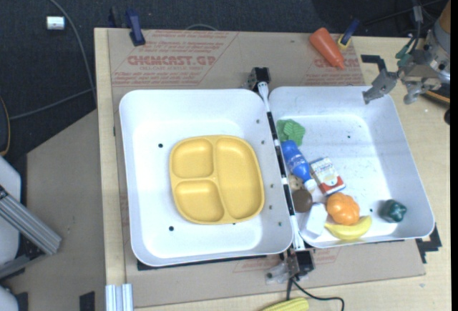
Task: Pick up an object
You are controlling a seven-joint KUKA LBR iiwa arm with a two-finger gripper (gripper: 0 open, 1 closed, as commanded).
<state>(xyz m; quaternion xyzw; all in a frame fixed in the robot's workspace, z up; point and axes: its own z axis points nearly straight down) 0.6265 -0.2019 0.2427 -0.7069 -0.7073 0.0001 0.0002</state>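
Here the gripper (392, 82) sits half cut off, fingers spread, holding nothing; the banana (349, 229) lies roughly left-to-right in the right bin (372, 120).

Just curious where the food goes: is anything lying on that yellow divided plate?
No, the yellow divided plastic plate in the left white bin has all three compartments bare.

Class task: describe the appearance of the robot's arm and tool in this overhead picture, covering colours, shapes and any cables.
The tool at the upper right is grey metal: slim, angular pieces jutting from a blockier grey body. Thin cables, one greenish, run along that body. The arm behind it is cut off by the picture edge, so its colour and any markings cannot be made out.
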